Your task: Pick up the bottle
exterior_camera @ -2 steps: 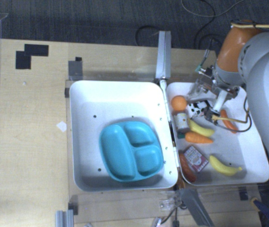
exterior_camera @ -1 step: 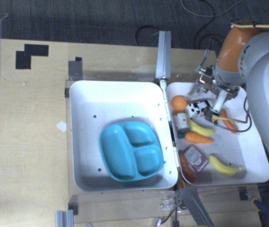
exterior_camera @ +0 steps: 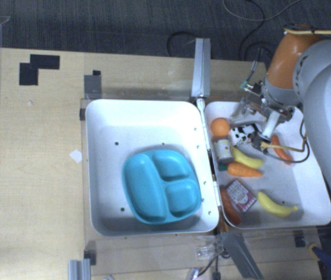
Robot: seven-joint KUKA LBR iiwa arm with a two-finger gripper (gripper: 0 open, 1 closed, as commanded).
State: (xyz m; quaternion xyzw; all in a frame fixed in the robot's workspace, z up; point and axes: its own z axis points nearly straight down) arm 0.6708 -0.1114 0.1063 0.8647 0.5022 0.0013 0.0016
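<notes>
A small bottle (exterior_camera: 222, 150) with a pale label lies against the left wall of the right bin (exterior_camera: 311, 214), just below an orange ball (exterior_camera: 219, 127). My gripper (exterior_camera: 246, 120) hangs low over the back of the right bin, up and to the right of the bottle and next to the orange ball. A small black-and-white spotted thing (exterior_camera: 239, 136) lies between the gripper and the bottle. The bottle lies apart from the gripper.
The right bin also holds two yellow bananas (exterior_camera: 247, 158) (exterior_camera: 276, 205), a carrot (exterior_camera: 245, 170), another orange piece (exterior_camera: 280, 149) and a red packet (exterior_camera: 241, 195). A blue divided tray (exterior_camera: 161, 185) sits in the left bin (exterior_camera: 107, 156).
</notes>
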